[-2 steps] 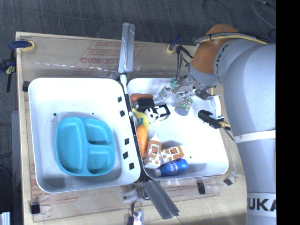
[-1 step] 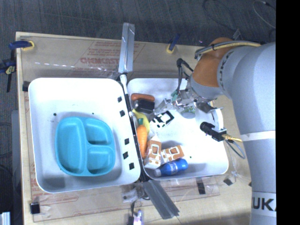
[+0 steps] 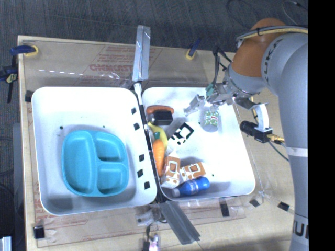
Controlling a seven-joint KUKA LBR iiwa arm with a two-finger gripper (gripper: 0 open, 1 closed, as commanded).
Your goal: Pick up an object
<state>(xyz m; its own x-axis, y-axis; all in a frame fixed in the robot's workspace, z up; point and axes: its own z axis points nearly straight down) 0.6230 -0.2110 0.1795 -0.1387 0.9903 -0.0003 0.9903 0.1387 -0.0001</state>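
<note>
A divided tray (image 3: 96,163) lies in the left bin (image 3: 44,109). A carrot (image 3: 158,156), a bottle (image 3: 192,186) and small boxes (image 3: 180,170) crowd the right bin's (image 3: 238,161) left and near edges.

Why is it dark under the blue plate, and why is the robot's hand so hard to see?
In the camera view, light from above makes the blue plate cast a soft grey shadow on the left bin; the hand looks smeary and mixes with the small clear thing beside it; the bright white right bin looks a bit washed out.
</note>
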